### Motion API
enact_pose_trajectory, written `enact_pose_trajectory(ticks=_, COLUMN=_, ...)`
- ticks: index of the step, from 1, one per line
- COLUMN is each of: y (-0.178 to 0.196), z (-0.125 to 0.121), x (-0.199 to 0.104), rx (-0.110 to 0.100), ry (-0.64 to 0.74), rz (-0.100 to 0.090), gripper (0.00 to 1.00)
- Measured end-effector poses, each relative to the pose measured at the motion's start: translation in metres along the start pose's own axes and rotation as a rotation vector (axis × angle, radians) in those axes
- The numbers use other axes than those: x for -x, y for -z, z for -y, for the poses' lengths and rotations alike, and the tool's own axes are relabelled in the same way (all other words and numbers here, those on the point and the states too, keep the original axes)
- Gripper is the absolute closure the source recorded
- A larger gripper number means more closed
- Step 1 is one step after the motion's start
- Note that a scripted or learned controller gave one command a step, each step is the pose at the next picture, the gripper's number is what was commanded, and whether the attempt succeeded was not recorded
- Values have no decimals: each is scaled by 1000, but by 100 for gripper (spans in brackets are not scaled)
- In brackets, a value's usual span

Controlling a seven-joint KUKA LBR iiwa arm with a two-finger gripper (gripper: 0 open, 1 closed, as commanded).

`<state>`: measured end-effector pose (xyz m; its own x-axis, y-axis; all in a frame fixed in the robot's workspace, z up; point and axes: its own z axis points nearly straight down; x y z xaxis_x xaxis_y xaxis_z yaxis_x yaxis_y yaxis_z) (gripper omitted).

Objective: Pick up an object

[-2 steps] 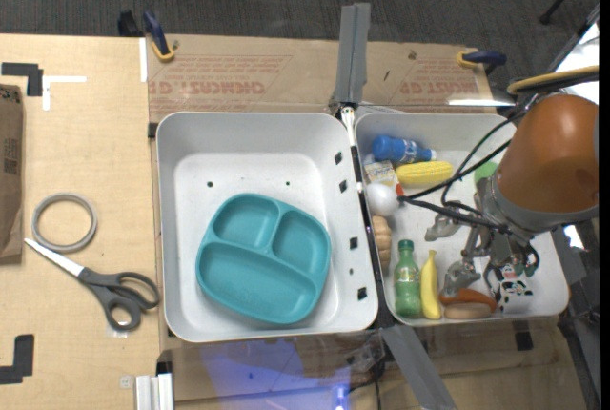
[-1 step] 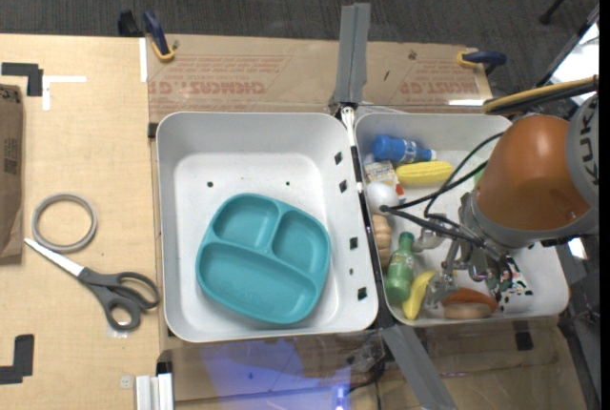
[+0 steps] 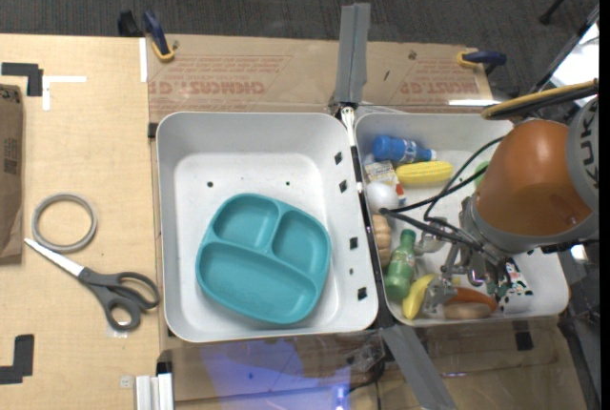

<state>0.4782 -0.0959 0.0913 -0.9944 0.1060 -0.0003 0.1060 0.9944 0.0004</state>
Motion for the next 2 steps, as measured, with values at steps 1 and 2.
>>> enact_pose_trajectory(ticks=1, y=0, z=11, x=1, rx=0, ry=-84, rz=1, gripper=0)
enact_pose_trajectory(ticks=2, y=0, z=9, x=1, rx=0, ry=-147, rz=1, gripper=0)
